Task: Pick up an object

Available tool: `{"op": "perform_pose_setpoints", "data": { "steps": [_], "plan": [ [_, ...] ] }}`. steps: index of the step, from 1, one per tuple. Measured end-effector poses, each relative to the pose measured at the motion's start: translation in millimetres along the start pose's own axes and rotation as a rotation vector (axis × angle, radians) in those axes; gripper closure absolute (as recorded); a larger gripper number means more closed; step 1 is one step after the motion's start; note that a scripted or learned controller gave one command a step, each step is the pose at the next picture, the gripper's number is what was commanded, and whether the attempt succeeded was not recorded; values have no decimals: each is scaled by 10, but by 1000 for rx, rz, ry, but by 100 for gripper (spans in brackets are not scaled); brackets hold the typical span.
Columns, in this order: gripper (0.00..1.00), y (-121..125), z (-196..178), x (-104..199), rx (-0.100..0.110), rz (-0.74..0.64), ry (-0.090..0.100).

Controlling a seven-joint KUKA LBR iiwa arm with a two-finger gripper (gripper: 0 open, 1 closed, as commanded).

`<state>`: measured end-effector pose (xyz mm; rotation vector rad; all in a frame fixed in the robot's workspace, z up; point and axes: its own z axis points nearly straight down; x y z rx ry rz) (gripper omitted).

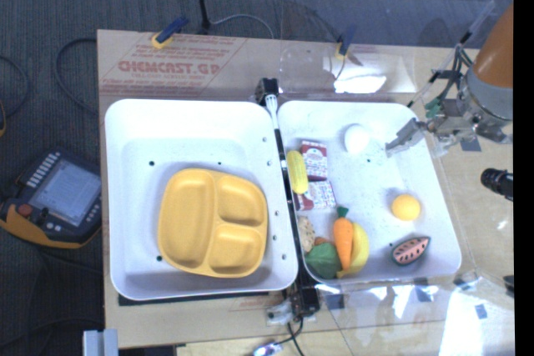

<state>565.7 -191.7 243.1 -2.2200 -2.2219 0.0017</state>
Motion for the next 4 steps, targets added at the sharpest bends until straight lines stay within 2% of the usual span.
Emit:
{"op": "perform_pose_setpoints", "data": {
  "steps": [1,2,3,4],
  "plan": [
    [0,-652,985,273,2,-130,1],
    [0,-781,1544,781,-14,192,-3],
    [100,-776,1440,777,-15,192,-4],
    [100,-818,299,1434,0,480,0]
  ]
}}
